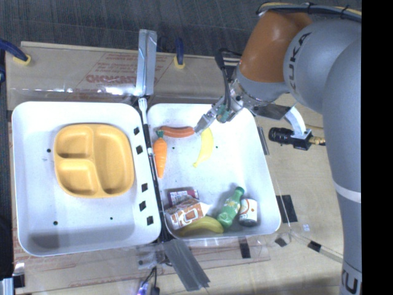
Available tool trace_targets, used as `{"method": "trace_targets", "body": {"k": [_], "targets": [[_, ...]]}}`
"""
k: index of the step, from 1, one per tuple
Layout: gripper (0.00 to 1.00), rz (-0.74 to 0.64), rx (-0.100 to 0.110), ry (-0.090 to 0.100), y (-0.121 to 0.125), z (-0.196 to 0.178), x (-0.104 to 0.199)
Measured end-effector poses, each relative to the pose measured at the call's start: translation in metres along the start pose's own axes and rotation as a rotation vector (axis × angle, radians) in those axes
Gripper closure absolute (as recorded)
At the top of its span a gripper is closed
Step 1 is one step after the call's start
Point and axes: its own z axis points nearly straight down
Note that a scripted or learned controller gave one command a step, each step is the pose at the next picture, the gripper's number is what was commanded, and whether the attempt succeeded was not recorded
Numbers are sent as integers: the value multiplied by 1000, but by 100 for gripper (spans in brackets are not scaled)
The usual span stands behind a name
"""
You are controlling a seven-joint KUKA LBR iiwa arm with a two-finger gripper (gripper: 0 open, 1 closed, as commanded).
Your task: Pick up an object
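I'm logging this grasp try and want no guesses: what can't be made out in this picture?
- Gripper: small and blurred in the camera view, so its state, and whether it touches the banana or sausage, is unclear.
- Green bottle, can and carton: label print too small to read.
- Second banana: partly covered by the carton and bottle.
- Arm: cut off by the right edge.
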Motion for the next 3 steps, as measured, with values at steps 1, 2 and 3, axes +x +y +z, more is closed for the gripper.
{"method": "trace_targets", "body": {"k": [1,2,3], "targets": [[100,-361,-1,-2,12,-23,18],[100,-577,-2,-4,-4,-102,40],[100,-438,1,2,62,-15,72]]}}
